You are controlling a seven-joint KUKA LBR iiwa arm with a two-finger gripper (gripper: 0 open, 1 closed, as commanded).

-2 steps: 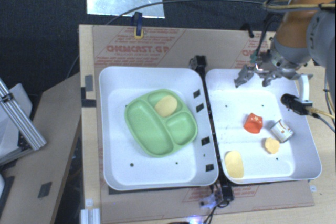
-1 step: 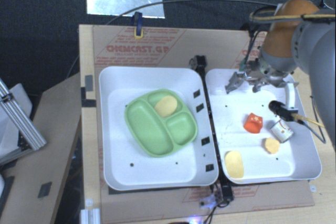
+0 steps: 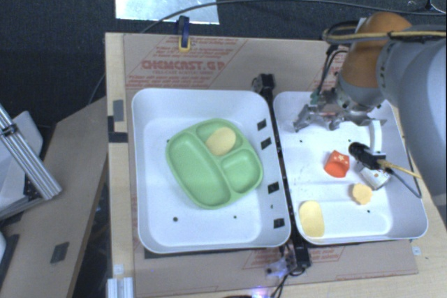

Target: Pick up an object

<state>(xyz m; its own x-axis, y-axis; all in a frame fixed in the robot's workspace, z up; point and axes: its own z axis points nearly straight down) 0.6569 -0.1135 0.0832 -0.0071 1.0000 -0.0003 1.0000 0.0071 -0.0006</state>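
We found the gripper [image 3: 316,123] low over the right bin's [image 3: 408,223] far end, seemingly spread open and empty. The orange block [image 3: 337,164] lay nearby, mid-bin; we judged it light, rigid, best pinched across its flat sides.

Two bins side by side on a board [image 3: 202,59], touching along the middle. The left bin [image 3: 152,150] holds a tray [image 3: 202,174] near its centre, turned at a slant. A lump [image 3: 221,141] sits in the tray's far small compartment. The long compartment is to its left and the other small one is in front of it.

In the right bin [image 3: 349,218], a block [image 3: 336,164] lies about centre. A chunk [image 3: 362,193] is just in front of it and to its right, not touching. An oval [image 3: 311,218] is at the front left, near the wall shared with the left bin.

My gripper [image 3: 323,118] is over the far part of the right bin, behind the block and apart from it.
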